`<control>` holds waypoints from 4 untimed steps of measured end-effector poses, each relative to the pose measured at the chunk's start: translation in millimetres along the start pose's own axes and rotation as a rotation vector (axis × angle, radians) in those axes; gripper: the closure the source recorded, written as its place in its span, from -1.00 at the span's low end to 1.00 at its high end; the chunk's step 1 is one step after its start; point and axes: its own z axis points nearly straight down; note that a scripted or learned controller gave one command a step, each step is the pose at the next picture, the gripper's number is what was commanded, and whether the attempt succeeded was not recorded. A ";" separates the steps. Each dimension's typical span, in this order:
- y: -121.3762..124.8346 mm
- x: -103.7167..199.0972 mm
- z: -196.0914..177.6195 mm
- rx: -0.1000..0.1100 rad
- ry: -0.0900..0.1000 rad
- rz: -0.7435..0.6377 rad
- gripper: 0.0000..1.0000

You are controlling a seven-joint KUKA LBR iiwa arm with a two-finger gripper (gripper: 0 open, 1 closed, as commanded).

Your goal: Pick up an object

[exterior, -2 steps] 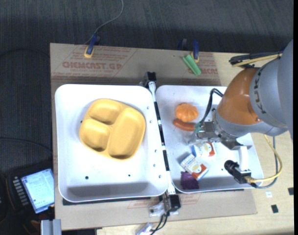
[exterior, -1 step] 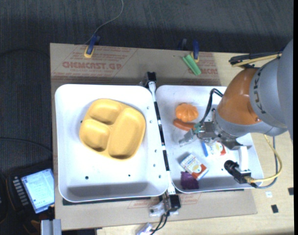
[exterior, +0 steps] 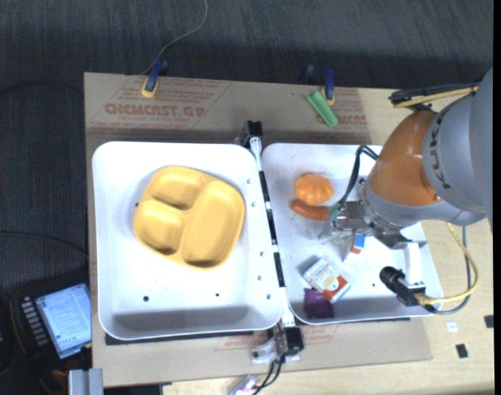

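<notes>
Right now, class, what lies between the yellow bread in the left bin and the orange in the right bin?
In the camera view, between the bread and the orange lie bare bin floor and the two bins' adjoining rims.

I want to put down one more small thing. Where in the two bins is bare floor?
Left bin: bare strip along the near wall, in front of the yellow tray. Right bin: small bare patch between the orange ball and the far wall. Crowded: near the gripper, small carton and purple object.
</notes>
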 end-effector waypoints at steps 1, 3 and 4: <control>-0.4 0.1 0.7 0.001 0.000 0.000 -1.00; -33.6 8.0 14.8 0.021 0.014 -0.002 1.00; -33.8 8.0 14.9 0.022 0.014 -0.001 -1.00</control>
